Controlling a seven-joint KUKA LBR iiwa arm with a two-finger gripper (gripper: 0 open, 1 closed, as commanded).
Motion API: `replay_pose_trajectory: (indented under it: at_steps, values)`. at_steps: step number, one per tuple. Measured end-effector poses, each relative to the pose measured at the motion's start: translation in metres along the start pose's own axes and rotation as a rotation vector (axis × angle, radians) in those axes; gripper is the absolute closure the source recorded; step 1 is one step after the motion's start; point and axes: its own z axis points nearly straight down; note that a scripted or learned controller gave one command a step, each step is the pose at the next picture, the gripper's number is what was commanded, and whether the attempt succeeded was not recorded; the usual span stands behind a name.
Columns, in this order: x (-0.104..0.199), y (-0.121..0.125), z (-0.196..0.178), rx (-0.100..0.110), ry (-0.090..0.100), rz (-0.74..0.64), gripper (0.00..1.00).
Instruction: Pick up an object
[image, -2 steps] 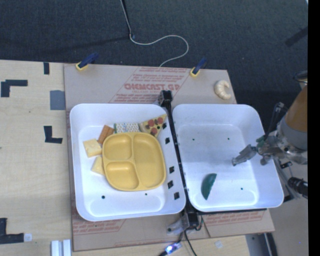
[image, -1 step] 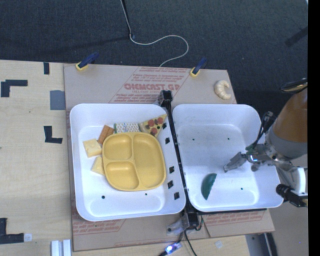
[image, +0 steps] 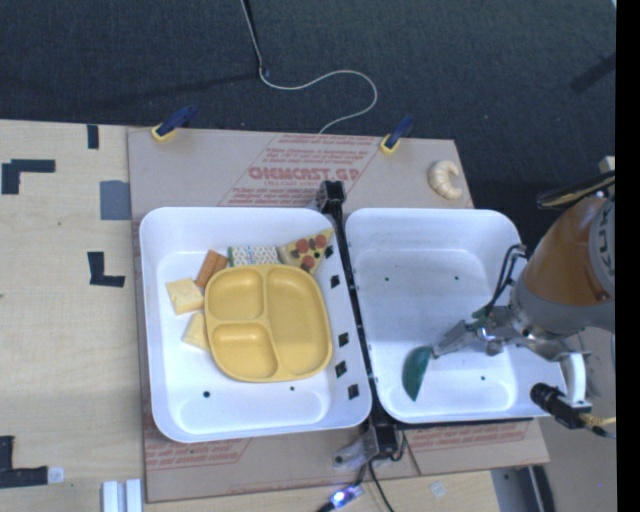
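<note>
gripper (image: 440, 347) right bin, finger state: can't tell | teal object (image: 415, 372) bin's near-left part, touching/just below-left of tip | long axis runs near-far, slightly tilted | single arm reaches from right

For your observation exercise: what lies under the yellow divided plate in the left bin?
Poking out from under the yellow divided plate: tan blocks, patterned pieces. Anything beneath its middle is covered.

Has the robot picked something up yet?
Not yet, it seems. Done: the arm has reached into the right bin. In hand: the gripper is beside the green thing, which lies on the bin floor. Left: grabbing and lifting it. The yellow tray sits in the left bin.
</note>
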Motion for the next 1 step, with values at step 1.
replay_pose_trajectory:
  at_steps: [1]
  values:
    - [-0.0001,0.0003,-0.0124,-0.001,0.0,0.0,1.0]
